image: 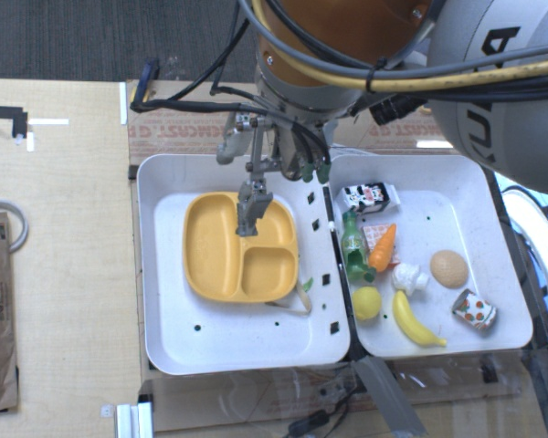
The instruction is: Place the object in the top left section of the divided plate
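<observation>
Wooden bench [64, 245] carries two white bins side by side. Left bin [164, 336] holds the yellow plate [219, 263], three sections, none visibly filled. Right bin [502, 272] holds the loose items: banana [415, 322], green bottle [353, 245], carrot [384, 247], egg [448, 268], lemon [367, 303], a small carton [367, 197] and a patterned cube [475, 310].

My gripper [250, 210] hangs over the plate's upper edge, near the top right section rather than the top left. Whether my jaws are apart or together I cannot tell, and I see no object between them, so which item is the task's thing is undetermined.

Risk: a release from this position would land in the wrong section or on the divider. An empty descent is equally possible.

Legible writing: partial letters on my arm casing; carton print unreadable.
</observation>
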Available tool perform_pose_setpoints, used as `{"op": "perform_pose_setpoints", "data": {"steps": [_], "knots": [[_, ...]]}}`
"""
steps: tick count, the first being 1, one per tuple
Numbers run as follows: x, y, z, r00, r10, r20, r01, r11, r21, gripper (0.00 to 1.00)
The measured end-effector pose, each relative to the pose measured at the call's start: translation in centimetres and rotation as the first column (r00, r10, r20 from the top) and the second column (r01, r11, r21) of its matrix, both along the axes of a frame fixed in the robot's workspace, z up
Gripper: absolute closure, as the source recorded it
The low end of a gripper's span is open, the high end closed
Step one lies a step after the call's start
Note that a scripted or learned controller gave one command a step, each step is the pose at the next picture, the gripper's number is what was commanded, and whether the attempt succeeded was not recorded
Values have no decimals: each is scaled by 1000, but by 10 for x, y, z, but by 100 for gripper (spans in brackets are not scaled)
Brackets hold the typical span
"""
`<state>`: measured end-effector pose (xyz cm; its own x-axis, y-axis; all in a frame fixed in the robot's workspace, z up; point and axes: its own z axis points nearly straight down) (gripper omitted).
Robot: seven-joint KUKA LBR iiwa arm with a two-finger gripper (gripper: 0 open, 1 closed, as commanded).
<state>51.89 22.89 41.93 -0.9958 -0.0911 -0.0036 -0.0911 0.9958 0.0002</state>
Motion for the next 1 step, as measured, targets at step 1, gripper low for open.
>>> {"op": "perform_pose_setpoints", "data": {"steps": [1], "knots": [[0, 0, 0, 1000, 0, 0, 0, 1000, 0, 0]]}}
